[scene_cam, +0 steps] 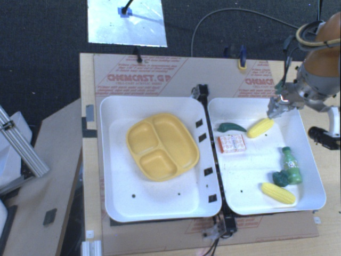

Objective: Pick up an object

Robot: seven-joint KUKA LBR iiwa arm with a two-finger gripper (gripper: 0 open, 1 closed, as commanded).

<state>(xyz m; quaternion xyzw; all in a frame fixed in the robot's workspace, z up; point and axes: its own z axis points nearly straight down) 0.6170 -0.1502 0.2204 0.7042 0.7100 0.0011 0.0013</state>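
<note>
The right bin [306, 137] holds a yellow corn cob [260, 127] near its back edge, a dark green pepper [232, 127] to the cob's left, a red and white box [232, 143], a green bottle [291, 166] with a dark green piece [280, 178] beside it, and a second corn cob [277, 193] at the front. My gripper [278, 108] hangs over the bin's back right part, just above and to the right of the first cob. Nothing shows between its tips.
The left bin [114, 196] carries a yellow divided plate [162, 146]. A black divider [209, 153] with clips runs between the bins. A black cable [234, 15] loops behind the bench, and a blue clamp [242, 57] stands at the board's back edge.
</note>
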